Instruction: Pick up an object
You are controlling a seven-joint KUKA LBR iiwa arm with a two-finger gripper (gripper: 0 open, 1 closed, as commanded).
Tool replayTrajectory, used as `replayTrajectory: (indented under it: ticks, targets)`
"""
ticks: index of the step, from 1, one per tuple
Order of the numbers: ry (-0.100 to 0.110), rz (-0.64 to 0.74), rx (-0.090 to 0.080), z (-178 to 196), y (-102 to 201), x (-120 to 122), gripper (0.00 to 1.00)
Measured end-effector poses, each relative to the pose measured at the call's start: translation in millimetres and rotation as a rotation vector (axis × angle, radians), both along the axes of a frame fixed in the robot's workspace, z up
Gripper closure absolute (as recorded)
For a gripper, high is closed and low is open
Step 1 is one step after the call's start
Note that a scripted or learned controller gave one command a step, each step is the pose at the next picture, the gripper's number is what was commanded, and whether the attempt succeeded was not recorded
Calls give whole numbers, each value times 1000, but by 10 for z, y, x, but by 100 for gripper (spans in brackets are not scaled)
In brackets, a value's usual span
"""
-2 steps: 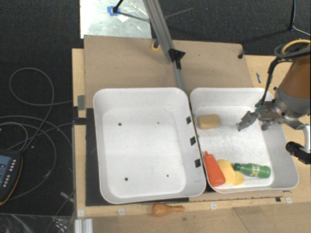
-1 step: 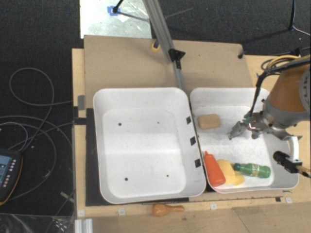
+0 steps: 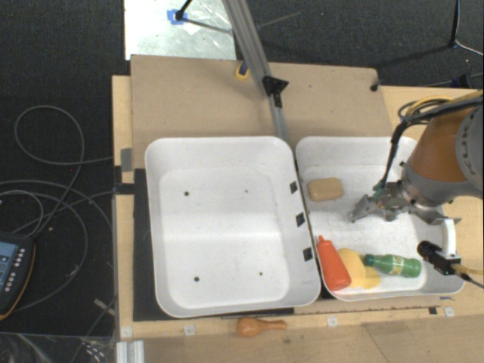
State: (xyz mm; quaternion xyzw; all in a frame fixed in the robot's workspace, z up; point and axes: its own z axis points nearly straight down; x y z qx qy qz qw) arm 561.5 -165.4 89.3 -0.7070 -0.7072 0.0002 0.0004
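- Camera view, looking down at a slant: we note two shallow white bins side by side on the brown worktop (image 3: pixel 197 97).
- We see the left bin (image 3: pixel 162 165) showing bare floor with a few small dark spots.
- We count four things in the right bin (image 3: pixel 355 151): a tan block (image 3: pixel 325 189) near its upper left, and along its near wall a red bottle (image 3: pixel 333 264), a yellow object (image 3: pixel 358 268) touching the red bottle's right side, and a green bottle (image 3: pixel 393 264) lying on its side just right of the yellow object.
- We find the arm (image 3: pixel 446 157) coming in from the right, orange band uppermost, with dark cables looping over it.
- We place the hand (image 3: pixel 361 212) low over the right bin's middle, right of the tan block and above the row of bottles, apart from all of them.
- We see its fingers (image 3: pixel 355 215) point left; whether they are spread or closed we cannot tell, and nothing shows between them.
- We log a small orange-brown object (image 3: pixel 261 325) lying on the worktop outside the bins, just past the left bin's near edge.
- We note a grey pole (image 3: pixel 253 48) slanting across the worktop's far side, and loose cables (image 3: pixel 45 195) on the dark floor to the left.
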Motion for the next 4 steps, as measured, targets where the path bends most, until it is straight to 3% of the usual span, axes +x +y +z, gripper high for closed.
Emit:
replayTrajectory:
  ticks: [1,4]
  targets:
    - [-4,0,-1,123,-6,12,100]
    - [-6,5,-2,1469,-67,164,100]
